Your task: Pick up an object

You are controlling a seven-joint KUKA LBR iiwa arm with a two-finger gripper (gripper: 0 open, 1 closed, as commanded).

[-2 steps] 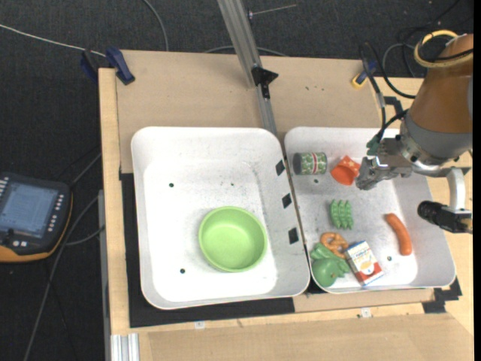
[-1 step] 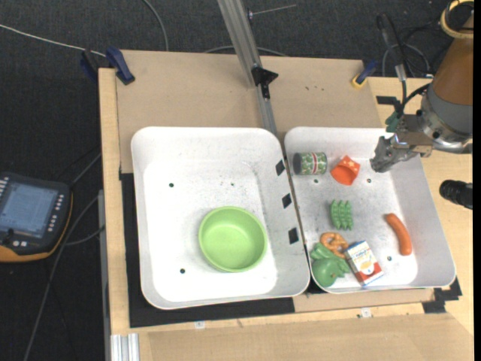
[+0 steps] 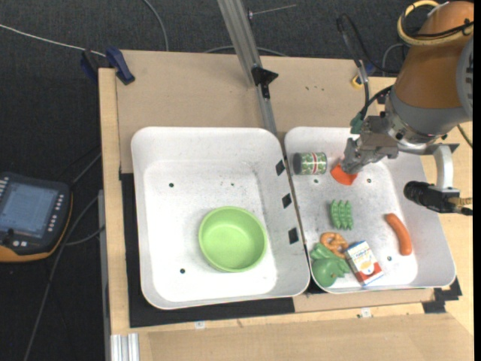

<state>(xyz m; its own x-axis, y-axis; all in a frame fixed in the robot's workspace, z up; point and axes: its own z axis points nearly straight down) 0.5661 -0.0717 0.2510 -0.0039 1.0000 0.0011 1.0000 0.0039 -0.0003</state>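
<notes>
One small orange-red object sits under the pincer.

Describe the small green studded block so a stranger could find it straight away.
Start at the right-hand white bin, the one the arm reaches over. In the middle of its floor, below the green can lying on its side and left of the orange sausage, sits the green block. It alone is bright green with rows of bumps, and it lies apart from the cluttered front corner.
</notes>
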